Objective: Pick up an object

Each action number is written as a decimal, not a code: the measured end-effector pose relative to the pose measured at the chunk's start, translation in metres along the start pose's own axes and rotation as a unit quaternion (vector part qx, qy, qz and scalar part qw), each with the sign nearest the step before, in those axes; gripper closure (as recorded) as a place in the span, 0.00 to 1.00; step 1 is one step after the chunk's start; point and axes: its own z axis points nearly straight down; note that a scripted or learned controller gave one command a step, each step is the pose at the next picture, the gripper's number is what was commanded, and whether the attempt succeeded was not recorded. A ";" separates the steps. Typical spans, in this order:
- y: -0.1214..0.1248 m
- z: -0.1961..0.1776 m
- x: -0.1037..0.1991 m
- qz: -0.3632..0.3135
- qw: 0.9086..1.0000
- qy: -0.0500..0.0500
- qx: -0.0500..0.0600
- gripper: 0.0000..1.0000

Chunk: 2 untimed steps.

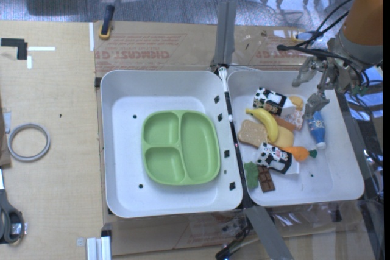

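Observation:
The right bin [341, 186] holds a pile of toy food: a banana [265, 122], a bread slice [250, 133], two cow-patterned cartons [270, 100] [273, 158], a carrot [298, 153], a chocolate bar [265, 179] and a blue bottle [317, 130]. My gripper [309, 91] hangs over the bin's upper right part, just above the blue bottle and to the right of the upper carton. Its fingers [302, 77] are spread open with nothing between them.
A green three-compartment plate [181, 147] lies in the left bin [122, 100]. A metal divider [224, 39] runs up between the bins. A tape roll [27, 142] and small tools lie on the bench at the left. Cables trail by the arm at the upper right.

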 end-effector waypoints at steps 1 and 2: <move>-0.058 0.119 0.028 0.012 1.000 -0.004 0.002 0.00; -0.010 0.119 -0.018 0.082 0.997 -0.008 0.001 0.00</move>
